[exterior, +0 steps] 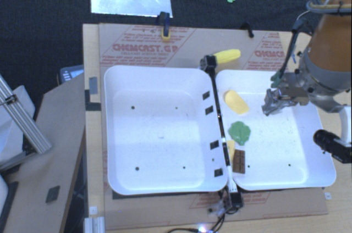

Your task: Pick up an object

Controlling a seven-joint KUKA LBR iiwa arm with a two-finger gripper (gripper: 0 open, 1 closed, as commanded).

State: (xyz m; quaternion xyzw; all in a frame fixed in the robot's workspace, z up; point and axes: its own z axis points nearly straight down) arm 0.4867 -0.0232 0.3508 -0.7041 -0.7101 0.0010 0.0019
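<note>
In the right bin (308,171) lie a pale yellow block (236,101) near the back left, a green crumpled piece (240,132) in the middle left, and a small brown block (238,161) by the front left wall, with a yellow bit (230,148) just behind it. My gripper (269,109) hangs over the right bin's back half, to the right of the yellow block and apart from it. Nothing shows between its fingertips.
The left bin (115,171) stands beside the right one, a black-clipped divider (219,122) between them. A yellow-handled tool (226,56) lies on the board behind the bins. A black cylinder (331,145) juts in at the right edge.
</note>
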